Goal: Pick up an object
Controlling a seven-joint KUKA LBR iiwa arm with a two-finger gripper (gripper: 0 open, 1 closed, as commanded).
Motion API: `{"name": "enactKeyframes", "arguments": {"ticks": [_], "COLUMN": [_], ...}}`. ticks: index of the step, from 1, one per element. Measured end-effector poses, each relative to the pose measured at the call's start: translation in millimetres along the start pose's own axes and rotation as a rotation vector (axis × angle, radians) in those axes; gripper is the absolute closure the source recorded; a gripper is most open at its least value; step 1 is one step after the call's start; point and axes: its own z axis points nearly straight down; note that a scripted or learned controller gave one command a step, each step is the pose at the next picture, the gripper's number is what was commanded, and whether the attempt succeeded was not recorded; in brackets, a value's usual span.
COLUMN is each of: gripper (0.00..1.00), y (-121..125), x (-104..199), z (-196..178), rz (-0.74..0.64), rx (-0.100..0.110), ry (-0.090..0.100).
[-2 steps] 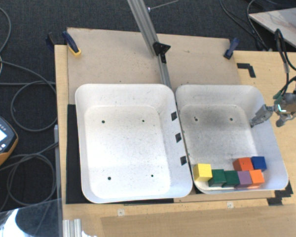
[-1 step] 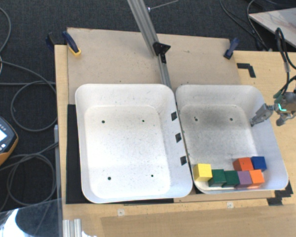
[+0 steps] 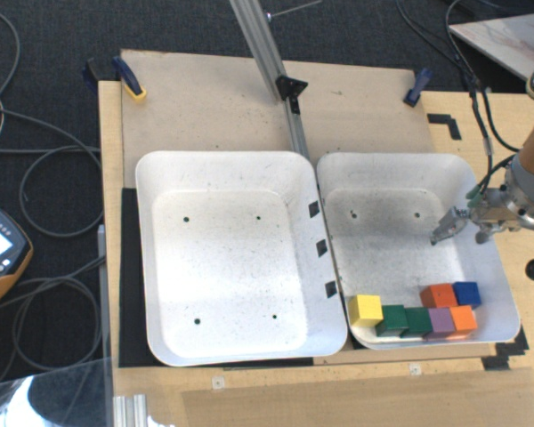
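Several coloured blocks lie bunched along the front edge of the right bin (image 3: 387, 181): a yellow block (image 3: 367, 308) at the left, a green block (image 3: 393, 318) beside it, then a purple block (image 3: 441, 321) and an orange block (image 3: 463, 318). Just behind these sit a red block (image 3: 440, 295) and a blue block (image 3: 466, 293). My gripper (image 3: 458, 225) hangs over the right side of that bin, behind the blocks and apart from them. Nothing is seen in its grasp.
The left bin (image 3: 222, 256) sits beside the right one on the wooden bench. A slanted metal rail (image 3: 267, 52) runs from the top down to the gap between the bins. Blue clamps (image 3: 129, 76) hold the board's rear corners. Cables lie on the floor at the left.
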Motion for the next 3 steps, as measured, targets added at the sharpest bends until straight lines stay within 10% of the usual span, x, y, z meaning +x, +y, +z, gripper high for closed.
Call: {"name": "enactKeyframes", "arguments": {"ticks": [2, 3], "gripper": [0.00, 1.00], "y": [3, 4], "x": [4, 4], "z": [72, 60], "rz": [0.001, 0.000], "rx": [-0.003, -0.008], "ry": [-0.002, -0.002]}}
